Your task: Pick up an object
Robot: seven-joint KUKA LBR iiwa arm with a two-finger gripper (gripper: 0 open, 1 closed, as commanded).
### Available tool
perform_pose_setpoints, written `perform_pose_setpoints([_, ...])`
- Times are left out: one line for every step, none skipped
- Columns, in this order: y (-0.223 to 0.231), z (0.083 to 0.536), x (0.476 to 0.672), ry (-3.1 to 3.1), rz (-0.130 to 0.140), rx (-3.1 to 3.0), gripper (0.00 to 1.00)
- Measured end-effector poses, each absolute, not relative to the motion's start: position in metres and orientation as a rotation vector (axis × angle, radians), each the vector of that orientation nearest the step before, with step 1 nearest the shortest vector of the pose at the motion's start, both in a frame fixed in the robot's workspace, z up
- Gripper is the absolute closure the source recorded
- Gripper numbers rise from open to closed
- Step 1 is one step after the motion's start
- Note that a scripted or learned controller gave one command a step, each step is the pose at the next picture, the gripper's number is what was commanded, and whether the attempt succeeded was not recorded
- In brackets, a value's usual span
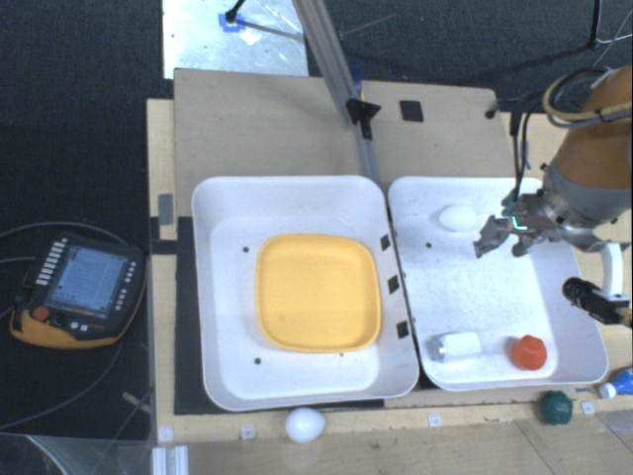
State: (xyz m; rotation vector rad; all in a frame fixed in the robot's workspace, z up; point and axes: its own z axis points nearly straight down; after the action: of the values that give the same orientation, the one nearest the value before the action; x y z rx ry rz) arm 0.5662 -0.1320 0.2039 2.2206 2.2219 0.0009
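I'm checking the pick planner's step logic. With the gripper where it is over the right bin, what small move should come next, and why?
Probably a short shift toward the white egg-shaped object, then down. The gripper sits over the right white bin just beside that object, with nothing between its fingers; the red rounded object and the white cylindrical object lie farther off, near the front wall.

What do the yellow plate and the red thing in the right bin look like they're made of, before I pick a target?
The yellow plate looks like moulded plastic, matte: one even colour, rounded square form, raised rim, no glare. The red object looks like plastic or rubber, with an opaque, saturated orange-red surface; it is too small to tell which. Both bins look like white plastic; the right bin has a faintly speckled floor.
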Motion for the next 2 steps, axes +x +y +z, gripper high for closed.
perform_pose_setpoints([-0.132, 0.204, 0.566, 2.222, 0.001, 2.220, 0.00])
perform_pose_setpoints([-0.127, 0.144, 0.570, 2.224, -0.004, 2.223, 0.00])
